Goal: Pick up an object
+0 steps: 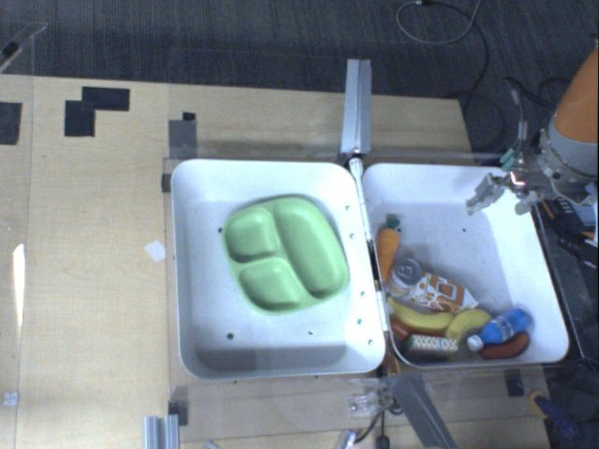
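The right bin [440, 218] holds a pile of objects along its near and left sides: an orange carrot [387, 253], a snack packet with orange print [432, 292], a yellow banana [440, 322], a blue bottle [501, 329], a dark red sausage [506, 348] and a small dark bar [430, 345]. My gripper [502, 192] hovers over the bin's far right corner, well away from the pile. Its two fingers stand spread apart with nothing between them.
The left bin [197, 251] holds a green divided plate [284, 252]. A metal post [357, 101] stands at the back between the bins. A black cable [449, 17] loops on the dark floor beyond the bench.
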`<state>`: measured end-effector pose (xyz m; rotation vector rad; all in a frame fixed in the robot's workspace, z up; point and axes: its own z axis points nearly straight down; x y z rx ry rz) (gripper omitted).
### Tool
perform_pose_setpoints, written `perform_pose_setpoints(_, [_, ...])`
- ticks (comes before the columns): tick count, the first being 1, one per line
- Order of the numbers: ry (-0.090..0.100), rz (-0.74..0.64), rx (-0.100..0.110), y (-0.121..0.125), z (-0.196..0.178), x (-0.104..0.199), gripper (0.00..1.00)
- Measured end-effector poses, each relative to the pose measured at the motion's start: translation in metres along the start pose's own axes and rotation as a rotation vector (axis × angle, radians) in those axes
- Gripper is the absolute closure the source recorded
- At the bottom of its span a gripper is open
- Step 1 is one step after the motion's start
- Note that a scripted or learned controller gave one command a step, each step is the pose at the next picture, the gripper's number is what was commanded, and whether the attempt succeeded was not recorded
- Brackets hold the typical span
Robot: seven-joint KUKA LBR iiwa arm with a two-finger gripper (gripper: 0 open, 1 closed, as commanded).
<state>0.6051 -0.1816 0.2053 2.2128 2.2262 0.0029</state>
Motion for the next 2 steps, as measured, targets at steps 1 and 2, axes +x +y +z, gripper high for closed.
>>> perform_pose_setpoints(1, [-0.001, -0.006, -0.005, 0.002, -0.012, 0.001, 1.00])
perform_pose_setpoints(2, [-0.002, -0.013, -0.004, -0.015, -0.102, 0.003, 1.00])
